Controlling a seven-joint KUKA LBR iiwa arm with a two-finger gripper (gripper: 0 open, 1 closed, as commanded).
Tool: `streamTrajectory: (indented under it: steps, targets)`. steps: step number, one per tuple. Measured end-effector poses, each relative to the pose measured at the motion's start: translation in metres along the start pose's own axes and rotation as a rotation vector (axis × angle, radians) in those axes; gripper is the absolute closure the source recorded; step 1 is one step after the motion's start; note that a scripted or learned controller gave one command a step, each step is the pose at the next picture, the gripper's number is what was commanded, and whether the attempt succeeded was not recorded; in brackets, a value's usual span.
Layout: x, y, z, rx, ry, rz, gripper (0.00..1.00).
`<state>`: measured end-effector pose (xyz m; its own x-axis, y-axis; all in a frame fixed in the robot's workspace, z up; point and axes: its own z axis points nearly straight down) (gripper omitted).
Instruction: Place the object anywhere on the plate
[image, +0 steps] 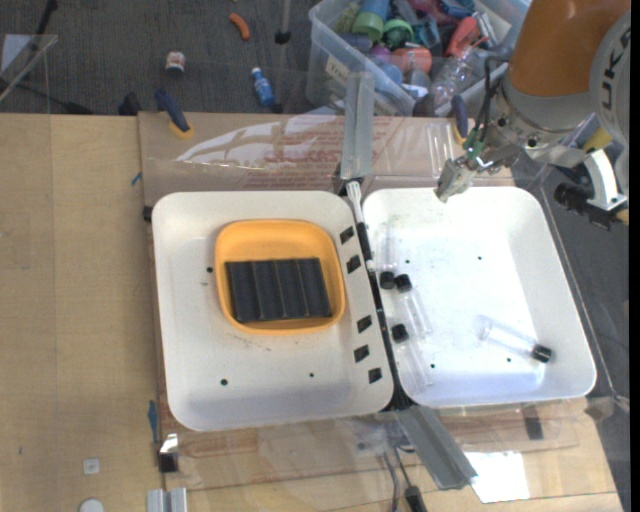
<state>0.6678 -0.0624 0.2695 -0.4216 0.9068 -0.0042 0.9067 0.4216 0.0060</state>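
Left bin (180, 300) holds the orange plate (280, 238), already carrying a dark ribbed block (278, 290). Right bin (560, 290) holds clear tubes (512, 340) with black caps. Gripper (455, 180) hovers at the far rim (finger state cannot be told). Risk, judged: transparent tubes may roll or slip from a pinch.

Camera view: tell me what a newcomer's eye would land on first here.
The orange plate in the left bin stands out most, with a dark ribbed block lying on it. Next comes the arm's orange band at the upper right, its end effector hanging over the right bin's far edge. In that bin lie clear tubes with black caps, one near its front right corner.
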Motion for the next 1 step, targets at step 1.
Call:
streamTrajectory:
  steps: [1]
  targets:
    - [-0.0126, -0.0058, -0.0201, 0.000, 0.000, -0.018, 1.00]
